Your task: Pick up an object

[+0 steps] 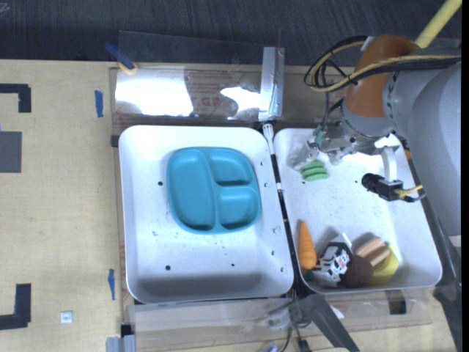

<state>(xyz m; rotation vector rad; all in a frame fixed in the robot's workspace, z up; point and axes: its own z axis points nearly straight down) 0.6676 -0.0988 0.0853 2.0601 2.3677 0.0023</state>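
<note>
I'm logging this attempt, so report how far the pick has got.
Done: the gripper is over the far end of the right bin, beside the green object. In hand: nothing looks lifted; the green object lies on the bin floor. Left: grasp and lift. The carrot lies at the near end.

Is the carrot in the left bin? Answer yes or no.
No, the carrot lies in the right bin; the left bin holds the blue tray.
</note>
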